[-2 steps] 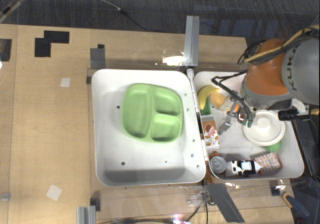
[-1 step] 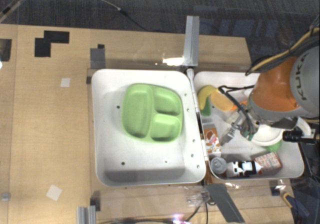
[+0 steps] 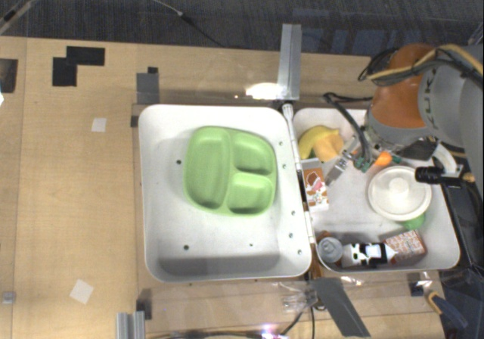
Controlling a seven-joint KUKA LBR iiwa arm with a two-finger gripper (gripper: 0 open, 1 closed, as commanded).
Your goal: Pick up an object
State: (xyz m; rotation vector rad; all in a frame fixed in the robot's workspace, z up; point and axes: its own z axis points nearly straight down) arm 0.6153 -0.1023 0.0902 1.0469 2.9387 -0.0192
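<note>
My gripper (image 3: pixel 338 166) hangs low in the right bin (image 3: pixel 446 254), reaching in from the upper right under the grey wrist and orange band. It sits just right of a yellow banana (image 3: pixel 318 141) and above a small printed carton (image 3: pixel 315 188). I see nothing held in it. A small orange piece (image 3: pixel 383 157) lies close behind the gripper. A white round bowl (image 3: pixel 398 192) with a green rim below it rests to the right.
A bottle with a cow pattern (image 3: pixel 355 253) and a red packet (image 3: pixel 403 243) lie along the right bin's front wall. The left bin (image 3: pixel 162 247) holds a green divided plate (image 3: pixel 229 169). A metal post (image 3: pixel 290 65) stands behind the bins.
</note>
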